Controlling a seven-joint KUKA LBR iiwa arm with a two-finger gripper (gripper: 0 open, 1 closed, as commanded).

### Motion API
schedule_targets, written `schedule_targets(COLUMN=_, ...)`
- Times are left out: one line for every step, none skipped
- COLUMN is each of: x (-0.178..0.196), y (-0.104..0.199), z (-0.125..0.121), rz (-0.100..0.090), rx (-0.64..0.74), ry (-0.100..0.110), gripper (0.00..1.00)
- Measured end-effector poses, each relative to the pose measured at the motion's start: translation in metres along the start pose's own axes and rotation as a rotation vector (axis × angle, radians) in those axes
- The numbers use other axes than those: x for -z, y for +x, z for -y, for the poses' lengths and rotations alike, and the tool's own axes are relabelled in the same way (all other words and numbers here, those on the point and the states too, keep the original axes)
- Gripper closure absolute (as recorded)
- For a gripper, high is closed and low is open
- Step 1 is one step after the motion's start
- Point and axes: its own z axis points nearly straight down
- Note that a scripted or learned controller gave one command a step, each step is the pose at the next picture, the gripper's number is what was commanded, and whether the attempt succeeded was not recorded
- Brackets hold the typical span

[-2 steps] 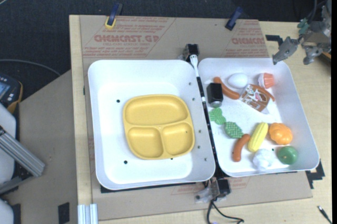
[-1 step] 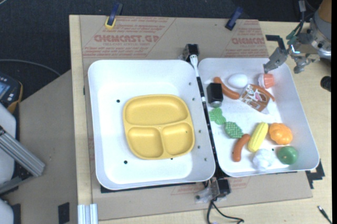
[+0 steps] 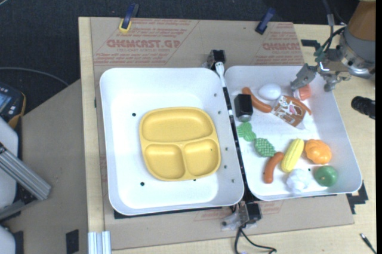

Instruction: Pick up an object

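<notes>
Over the right bin's (image 3: 341, 121) far corner our gripper (image 3: 316, 78) hangs, fingers spread and empty; we judge we're approaching, next lowering onto the orange piece (image 3: 305, 92).

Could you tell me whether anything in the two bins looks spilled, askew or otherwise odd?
Nothing stands out. The yellow tray lies flat in the left bin, and the toy foods sit loosely grouped inside the right bin, none over its rim. The gripper is at that bin's far edge.
</notes>
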Motion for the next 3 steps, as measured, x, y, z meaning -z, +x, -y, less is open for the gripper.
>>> schedule_targets(x=-0.061, y=0.002, z=-0.007, rz=0.0, rx=0.002, ry=0.001, gripper=0.0)
schedule_targets(x=-0.113, y=0.003, z=-0.007, rz=0.0, rx=0.001, ry=-0.003, gripper=0.0)
schedule_targets(x=-0.099, y=0.002, z=-0.009, rz=0.003, rx=0.001, ry=-0.009, gripper=1.0)
